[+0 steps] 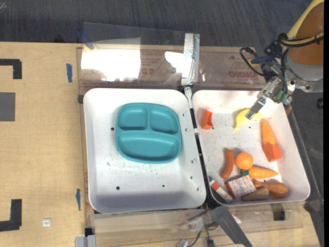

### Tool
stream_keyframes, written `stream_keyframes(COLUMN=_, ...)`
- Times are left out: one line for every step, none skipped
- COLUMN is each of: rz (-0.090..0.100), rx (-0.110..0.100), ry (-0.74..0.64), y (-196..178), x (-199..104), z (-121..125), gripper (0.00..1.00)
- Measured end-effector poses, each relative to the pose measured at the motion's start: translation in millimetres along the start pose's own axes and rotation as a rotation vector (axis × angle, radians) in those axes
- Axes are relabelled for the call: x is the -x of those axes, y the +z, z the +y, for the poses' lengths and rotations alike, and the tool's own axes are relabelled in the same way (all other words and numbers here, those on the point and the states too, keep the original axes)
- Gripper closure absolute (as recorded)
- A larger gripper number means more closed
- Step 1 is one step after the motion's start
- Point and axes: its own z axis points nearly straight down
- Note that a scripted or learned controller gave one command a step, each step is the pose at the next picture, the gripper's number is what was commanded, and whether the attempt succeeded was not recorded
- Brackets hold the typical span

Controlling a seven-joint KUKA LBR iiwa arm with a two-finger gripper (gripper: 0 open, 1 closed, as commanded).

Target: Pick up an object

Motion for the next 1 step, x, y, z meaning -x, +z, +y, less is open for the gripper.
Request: stream_keyframes(rz=0.001, rx=0.005, ry=0.068, y=97.5, x=2.1, z=-57.6, gripper=0.0)
